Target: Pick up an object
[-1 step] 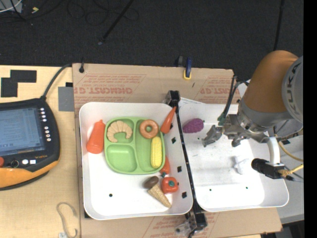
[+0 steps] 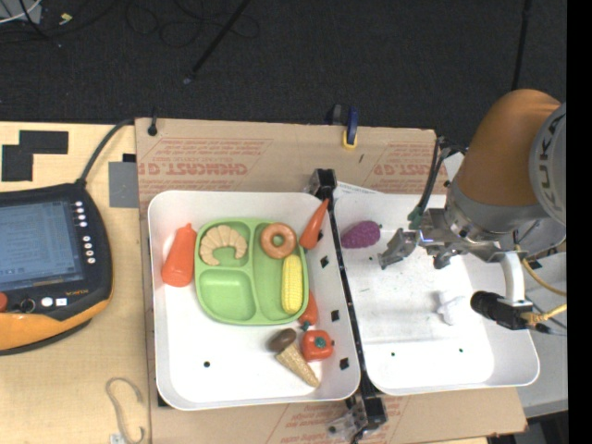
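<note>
Just gripper (image 2: 408,248) nr purple obj (image 2: 360,235)

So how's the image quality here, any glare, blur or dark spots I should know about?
Camera view: lighting is even and soft, with the white bins bright but not blown out; the floor behind the bench is dark and shows little detail. The gripper and wrist look slightly smeared, its fingers hard to make out. The green tray and purple toy are reasonably sharp.

Left bin (image 2: 185,359) crowded: green tray (image 2: 231,294), toy food. Right bin (image 2: 518,363) mostly bare; purple toy (image 2: 360,234) upper left, white piece (image 2: 450,307) centre.
</note>
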Available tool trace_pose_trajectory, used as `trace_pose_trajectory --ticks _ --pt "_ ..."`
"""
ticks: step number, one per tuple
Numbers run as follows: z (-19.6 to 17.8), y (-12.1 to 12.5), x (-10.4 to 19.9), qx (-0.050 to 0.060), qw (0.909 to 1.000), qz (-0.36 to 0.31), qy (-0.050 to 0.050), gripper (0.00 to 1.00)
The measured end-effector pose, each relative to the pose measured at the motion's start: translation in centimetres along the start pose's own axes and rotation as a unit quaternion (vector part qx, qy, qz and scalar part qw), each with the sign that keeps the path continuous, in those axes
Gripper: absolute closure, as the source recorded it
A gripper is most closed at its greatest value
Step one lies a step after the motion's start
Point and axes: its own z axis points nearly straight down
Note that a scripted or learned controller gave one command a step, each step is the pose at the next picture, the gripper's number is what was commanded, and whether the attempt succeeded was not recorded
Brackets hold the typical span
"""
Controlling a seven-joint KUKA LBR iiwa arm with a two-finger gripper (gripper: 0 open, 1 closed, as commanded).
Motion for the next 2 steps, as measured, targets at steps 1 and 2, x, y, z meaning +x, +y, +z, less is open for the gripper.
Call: trace_pose_trajectory --ticks 1,2 --pt "4.6 -0.6 0.8 0.002 1.0 -0.001 0.0 0.0" --pt "10.4 -0.6 0.0 0.001 1.0 0.0 0.0 0.0"
